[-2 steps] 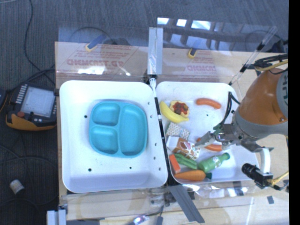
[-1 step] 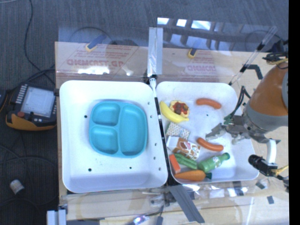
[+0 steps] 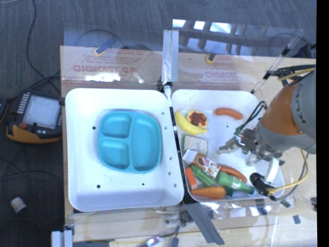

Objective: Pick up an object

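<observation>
We see the gripper (image 3: 237,144) low over the middle of the right bin (image 3: 241,94), reaching in from that bin's right side. Its fingers look spread apart, with nothing between them.

The objects lie mostly to the gripper's left and toward the near edge of the right bin. Nearest, we judge, is the cluster in the near-left corner: a green bottle (image 3: 226,182), an orange carrot (image 3: 208,192) against the near wall, and a red-orange sausage (image 3: 232,172) just beside the bottle. The bottle's long axis runs roughly along the near wall, tilted a little, so the gripper would have to travel toward the near edge and close across that axis. A yellow banana (image 3: 186,125) and a small pizza slice (image 3: 197,119) sit by the left wall toward the far side, and a second sausage (image 3: 228,112) lies alone near the far wall, lengthwise along it, well apart from the rest.

The left bin (image 3: 82,189) holds a blue divided plate (image 3: 129,141).
</observation>
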`<state>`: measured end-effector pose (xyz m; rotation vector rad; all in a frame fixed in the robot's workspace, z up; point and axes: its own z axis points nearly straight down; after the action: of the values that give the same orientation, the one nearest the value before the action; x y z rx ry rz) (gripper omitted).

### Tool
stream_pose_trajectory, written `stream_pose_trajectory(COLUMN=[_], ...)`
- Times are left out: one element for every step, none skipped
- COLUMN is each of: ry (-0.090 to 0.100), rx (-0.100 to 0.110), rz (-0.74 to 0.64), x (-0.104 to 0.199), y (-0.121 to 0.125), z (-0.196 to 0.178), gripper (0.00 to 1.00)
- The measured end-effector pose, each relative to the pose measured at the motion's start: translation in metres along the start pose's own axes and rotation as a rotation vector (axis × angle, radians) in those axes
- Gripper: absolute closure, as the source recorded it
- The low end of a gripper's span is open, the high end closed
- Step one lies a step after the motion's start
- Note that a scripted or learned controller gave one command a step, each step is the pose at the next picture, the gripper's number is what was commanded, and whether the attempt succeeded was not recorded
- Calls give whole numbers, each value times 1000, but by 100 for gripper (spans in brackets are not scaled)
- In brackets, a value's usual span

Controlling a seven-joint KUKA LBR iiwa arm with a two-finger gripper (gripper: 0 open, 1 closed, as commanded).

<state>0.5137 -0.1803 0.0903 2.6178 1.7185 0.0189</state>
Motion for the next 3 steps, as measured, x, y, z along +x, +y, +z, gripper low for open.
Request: stream_pose_trajectory(ry=[-8,-7,-9], rx=[20,20,19], rz=[-106,-117,-121], x=[23,51,45], y=[60,112,138], z=[-82,-71,-1], gripper=[0,0,0])
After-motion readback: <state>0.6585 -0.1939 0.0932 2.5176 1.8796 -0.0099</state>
